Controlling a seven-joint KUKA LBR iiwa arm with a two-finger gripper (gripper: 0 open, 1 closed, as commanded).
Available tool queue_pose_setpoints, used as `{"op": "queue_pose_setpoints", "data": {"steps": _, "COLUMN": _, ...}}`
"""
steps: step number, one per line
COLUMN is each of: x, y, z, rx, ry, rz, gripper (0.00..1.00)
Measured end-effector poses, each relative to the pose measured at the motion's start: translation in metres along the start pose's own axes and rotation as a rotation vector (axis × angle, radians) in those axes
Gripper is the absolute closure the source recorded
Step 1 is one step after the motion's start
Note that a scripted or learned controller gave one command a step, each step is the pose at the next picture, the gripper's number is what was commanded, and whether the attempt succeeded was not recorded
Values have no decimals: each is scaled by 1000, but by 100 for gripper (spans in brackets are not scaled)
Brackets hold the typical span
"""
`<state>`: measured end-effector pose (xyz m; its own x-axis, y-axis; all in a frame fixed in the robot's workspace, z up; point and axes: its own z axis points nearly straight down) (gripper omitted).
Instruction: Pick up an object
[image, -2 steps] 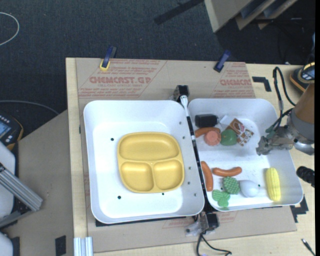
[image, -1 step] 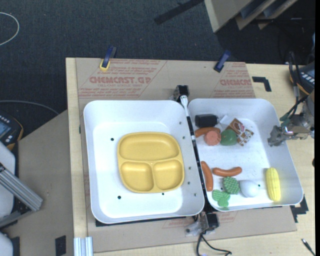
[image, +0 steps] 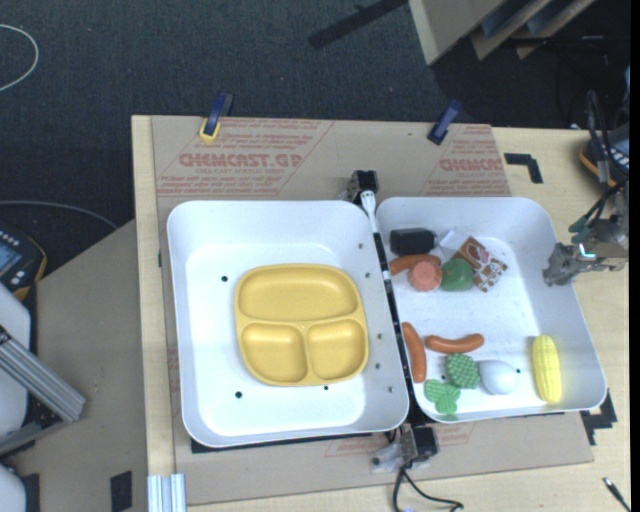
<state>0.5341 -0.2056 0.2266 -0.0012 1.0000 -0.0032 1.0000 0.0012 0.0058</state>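
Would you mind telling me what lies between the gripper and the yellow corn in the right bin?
In the camera view, only bare white bin wall and floor lie between the gripper at the bin's right rim and the yellow corn.

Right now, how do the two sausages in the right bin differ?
The sausage near the bin's left wall lies lengthwise, top to bottom in the view; the other sausage lies crosswise. The first hugs the wall, while the second sits further in, just above the green toy. Both are orange-red, slim, and similar in size.
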Motion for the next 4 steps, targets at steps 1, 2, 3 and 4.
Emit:
{"op": "queue_pose_setpoints", "data": {"steps": 1, "x": 60, "y": 0, "z": 3, "rx": 8, "ry": 6, "rz": -5, "gripper": 100}}
{"op": "queue_pose_setpoints", "data": {"steps": 2, "x": 122, "y": -4, "z": 2, "rx": 8, "ry": 7, "rz": -6, "gripper": 100}}
{"op": "queue_pose_setpoints", "data": {"steps": 3, "x": 181, "y": -24, "z": -3, "rx": 9, "ry": 7, "rz": -5, "gripper": 100}}
{"op": "queue_pose_setpoints", "data": {"steps": 4, "x": 235, "y": -36, "z": 9, "rx": 11, "ry": 6, "rz": -5, "gripper": 100}}
